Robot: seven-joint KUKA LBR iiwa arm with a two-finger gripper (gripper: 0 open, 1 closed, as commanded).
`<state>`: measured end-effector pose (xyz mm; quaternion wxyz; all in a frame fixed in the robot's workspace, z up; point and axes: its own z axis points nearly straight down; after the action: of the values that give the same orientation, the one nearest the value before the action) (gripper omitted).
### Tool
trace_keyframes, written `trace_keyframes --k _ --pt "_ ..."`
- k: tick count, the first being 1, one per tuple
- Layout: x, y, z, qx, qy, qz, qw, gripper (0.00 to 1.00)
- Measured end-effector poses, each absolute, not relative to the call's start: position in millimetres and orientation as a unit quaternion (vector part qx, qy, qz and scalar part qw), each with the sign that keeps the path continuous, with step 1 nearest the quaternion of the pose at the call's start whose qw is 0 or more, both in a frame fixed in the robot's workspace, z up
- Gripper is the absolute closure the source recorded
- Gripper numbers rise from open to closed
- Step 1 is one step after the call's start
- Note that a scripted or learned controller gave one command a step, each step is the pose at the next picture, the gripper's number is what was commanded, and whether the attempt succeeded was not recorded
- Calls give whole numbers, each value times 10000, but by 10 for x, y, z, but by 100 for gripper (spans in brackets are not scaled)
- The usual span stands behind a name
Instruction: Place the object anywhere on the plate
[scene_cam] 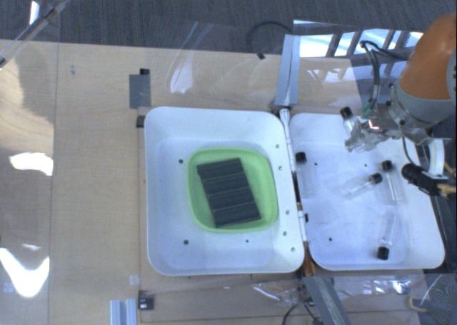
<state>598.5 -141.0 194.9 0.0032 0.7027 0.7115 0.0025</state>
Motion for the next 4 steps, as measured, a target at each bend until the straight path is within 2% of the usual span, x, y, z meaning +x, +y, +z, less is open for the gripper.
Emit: trace_keyframes --k 1,2,3,4 --pt "5985 -1410 1950 7027 7115 26 32 0" --pt "5623 -1912 2497 7476 6641 22 43 0" --pt "5574 -2002 2991 7730 6344 23 47 0" --pt "5520 -2004 3667 7903 6127 25 47 0"
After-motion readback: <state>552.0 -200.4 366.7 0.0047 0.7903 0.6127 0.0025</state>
